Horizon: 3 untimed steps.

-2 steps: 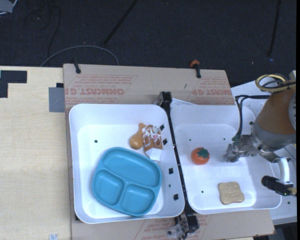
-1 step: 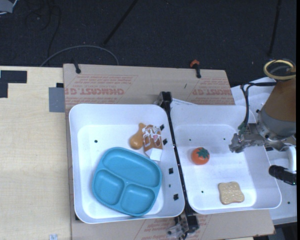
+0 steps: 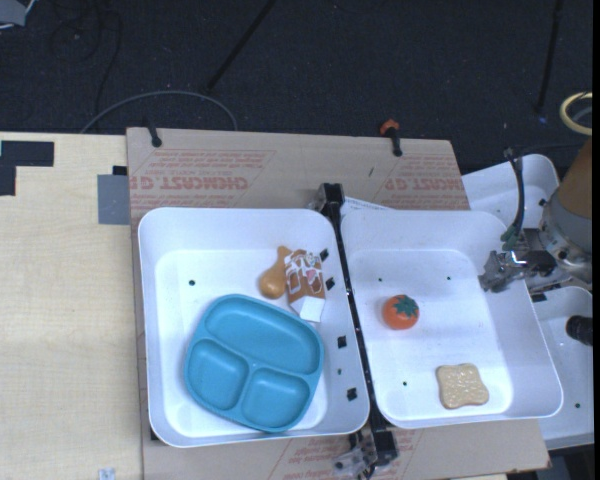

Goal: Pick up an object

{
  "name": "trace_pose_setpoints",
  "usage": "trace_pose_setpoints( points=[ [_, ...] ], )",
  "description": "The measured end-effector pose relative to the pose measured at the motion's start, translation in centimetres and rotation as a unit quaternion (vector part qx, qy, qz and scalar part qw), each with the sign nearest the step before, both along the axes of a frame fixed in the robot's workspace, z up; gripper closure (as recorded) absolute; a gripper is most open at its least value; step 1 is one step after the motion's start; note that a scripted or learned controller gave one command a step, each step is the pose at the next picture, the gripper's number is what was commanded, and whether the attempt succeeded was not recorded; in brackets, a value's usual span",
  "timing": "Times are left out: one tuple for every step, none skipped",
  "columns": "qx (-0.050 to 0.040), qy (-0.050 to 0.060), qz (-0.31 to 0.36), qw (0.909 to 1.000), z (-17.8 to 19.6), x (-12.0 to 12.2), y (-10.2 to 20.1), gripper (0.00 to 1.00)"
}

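In the right bin (image 3: 450,238) lie a small red tomato (image 3: 401,311) with a green top, near the middle, and a tan slice of toast (image 3: 462,386) close to the front right corner. The left bin (image 3: 180,238) holds a blue divided plate (image 3: 253,361), with a brown and white toy (image 3: 295,274) behind it by the divider. My gripper (image 3: 500,271) hangs over the right bin's right rim, well to the right of the tomato and behind the toast. Nothing shows between it and the bin floor.
A black divider clip strip (image 3: 340,288) runs between the two bins. The bins rest on a brown cardboard sheet (image 3: 280,173) on a light wooden bench (image 3: 50,318). White gear (image 3: 570,318) sits beside the right bin under the arm.
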<state>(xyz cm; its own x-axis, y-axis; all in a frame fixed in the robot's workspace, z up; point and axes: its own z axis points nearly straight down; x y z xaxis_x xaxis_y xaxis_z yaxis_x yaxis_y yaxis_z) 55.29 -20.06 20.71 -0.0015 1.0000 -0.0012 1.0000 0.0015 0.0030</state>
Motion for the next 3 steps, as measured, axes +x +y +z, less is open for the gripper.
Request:
trace_pose_setpoints(
  points=[
    [0.0005,0.001,0.000,1.0000,3.1,0.0,-0.1,1.00],
    [0.0018,0.003,0.001,1.0000,3.4,-1.4,5.1,1.00],
    [0.0019,0.004,0.001,1.0000,3.8,-2.0,11.2,1.00]
  ],
)
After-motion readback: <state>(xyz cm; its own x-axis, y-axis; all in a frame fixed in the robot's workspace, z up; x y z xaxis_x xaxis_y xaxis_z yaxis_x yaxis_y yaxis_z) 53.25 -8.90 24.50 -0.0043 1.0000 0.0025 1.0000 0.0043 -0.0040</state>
